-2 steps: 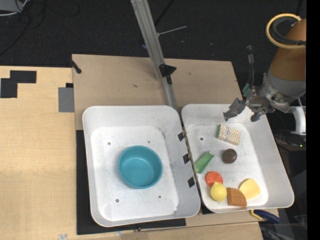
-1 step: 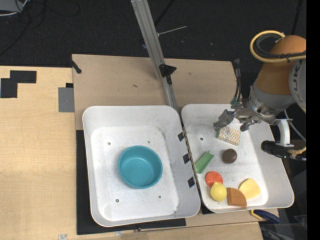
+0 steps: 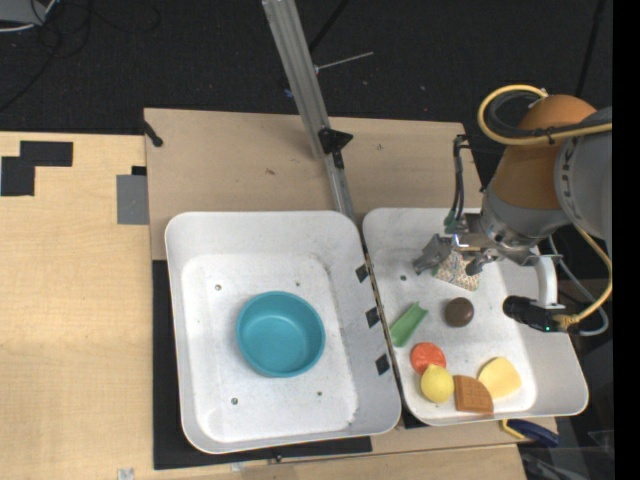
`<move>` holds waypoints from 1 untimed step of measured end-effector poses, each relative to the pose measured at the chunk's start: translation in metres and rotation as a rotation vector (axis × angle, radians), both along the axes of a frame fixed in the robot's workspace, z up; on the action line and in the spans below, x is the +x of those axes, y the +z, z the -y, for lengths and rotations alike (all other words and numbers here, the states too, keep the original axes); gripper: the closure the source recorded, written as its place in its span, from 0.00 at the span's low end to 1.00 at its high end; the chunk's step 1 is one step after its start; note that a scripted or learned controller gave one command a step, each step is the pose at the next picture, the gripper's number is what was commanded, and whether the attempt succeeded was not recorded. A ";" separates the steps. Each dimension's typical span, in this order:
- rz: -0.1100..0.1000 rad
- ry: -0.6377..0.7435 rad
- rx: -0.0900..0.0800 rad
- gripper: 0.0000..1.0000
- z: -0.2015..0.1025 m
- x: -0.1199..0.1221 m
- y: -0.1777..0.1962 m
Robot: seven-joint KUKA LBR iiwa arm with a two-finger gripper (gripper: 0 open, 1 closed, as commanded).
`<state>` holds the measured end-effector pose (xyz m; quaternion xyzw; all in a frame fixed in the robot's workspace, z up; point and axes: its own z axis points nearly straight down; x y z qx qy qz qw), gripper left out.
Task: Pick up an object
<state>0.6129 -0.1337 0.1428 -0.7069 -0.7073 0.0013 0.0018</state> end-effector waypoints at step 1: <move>0.006 -0.001 -0.003 0.00 0.001 0.000 -0.049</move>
